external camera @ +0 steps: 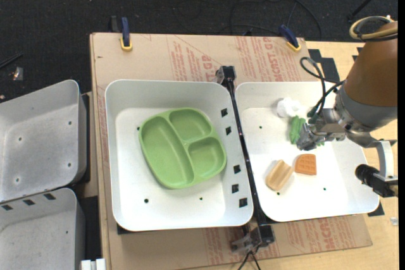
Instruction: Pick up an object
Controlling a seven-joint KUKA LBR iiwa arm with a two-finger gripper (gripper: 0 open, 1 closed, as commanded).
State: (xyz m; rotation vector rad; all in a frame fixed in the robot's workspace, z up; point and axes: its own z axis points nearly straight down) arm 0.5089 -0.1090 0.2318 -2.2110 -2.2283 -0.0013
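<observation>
The right bin point(329, 199) holds a green object point(295, 129), a white object point(288, 107) just behind it, an orange waffle-like piece point(306, 165) and a tan bread-like piece point(278, 175). My gripper point(308, 138) reaches in from the right and sits low at the green object's right side, just above the orange piece. The green object lies against the fingertips.
The left bin point(126, 199) carries a green divided plate point(182, 147). A black divider runs between the two bins. The grey and orange arm point(373, 85) covers the right bin's far right part. Cables lie behind the bench.
</observation>
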